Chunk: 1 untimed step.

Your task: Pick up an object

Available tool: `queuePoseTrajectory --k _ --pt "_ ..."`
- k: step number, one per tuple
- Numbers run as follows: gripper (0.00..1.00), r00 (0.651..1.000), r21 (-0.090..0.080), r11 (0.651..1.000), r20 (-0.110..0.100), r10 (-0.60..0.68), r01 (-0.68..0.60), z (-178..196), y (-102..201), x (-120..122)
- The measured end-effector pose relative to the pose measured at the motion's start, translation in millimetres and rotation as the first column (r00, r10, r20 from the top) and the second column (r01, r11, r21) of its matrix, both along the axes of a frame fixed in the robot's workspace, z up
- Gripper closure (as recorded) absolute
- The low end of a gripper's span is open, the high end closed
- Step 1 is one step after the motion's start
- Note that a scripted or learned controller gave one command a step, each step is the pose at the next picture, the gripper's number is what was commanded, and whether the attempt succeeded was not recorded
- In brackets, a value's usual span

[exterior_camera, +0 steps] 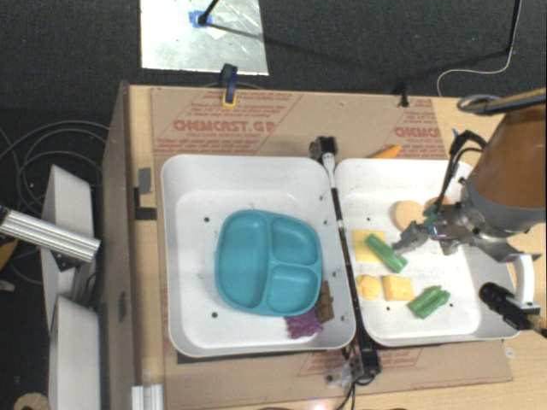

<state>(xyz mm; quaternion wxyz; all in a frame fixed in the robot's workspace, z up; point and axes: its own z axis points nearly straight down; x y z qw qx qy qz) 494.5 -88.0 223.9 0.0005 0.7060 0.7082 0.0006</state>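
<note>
Diagonally lying green stick (385, 253), upper-left to lower-right

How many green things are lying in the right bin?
2. One green piece lies mid-bin beside a yellow slice, just left of the gripper. The other green piece lies nearer the front edge. The arm may hide more.

Camera, one, fixed: it looks down on my bench (282, 114) from above at a slant, far enough off to take in both bins whole, the left bin (192, 186) and the right bin (376, 178) side by side, with dark floor (68, 41) beyond the bench's far edge. My arm (513, 169) enters from the right of the frame.
</note>
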Motion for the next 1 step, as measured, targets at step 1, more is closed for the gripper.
queuePoseTrajectory --k 1 --pt "0.0 1.0 0.0 1.0 -0.01 -0.005 0.005 -141.4 -32.8 -0.4"
